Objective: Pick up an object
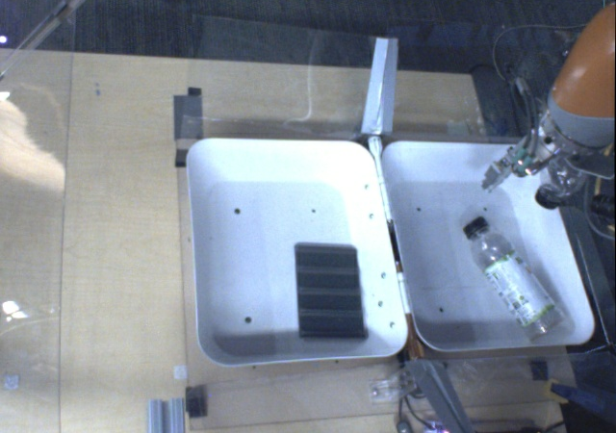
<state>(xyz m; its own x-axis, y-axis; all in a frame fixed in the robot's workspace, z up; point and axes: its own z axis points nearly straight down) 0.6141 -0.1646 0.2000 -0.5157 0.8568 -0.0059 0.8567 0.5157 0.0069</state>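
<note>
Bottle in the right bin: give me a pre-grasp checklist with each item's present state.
1. Bottle lies in the right bin, nothing on top of it: ok.
2. Cap points toward the bin's back: ok.
3. Gripper directly over the bottle: not ok, it sits above the bin's back right area.
4. Finger opening: cannot tell.
5. Bottle's far end clear of the front wall: cannot tell.
6. Black ridged block apart, in the left bin: ok.

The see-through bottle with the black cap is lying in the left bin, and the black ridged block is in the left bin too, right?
Not quite. The camera view shows the bottle lying in the right bin. The black ridged block is in the left bin, as you said.
</note>
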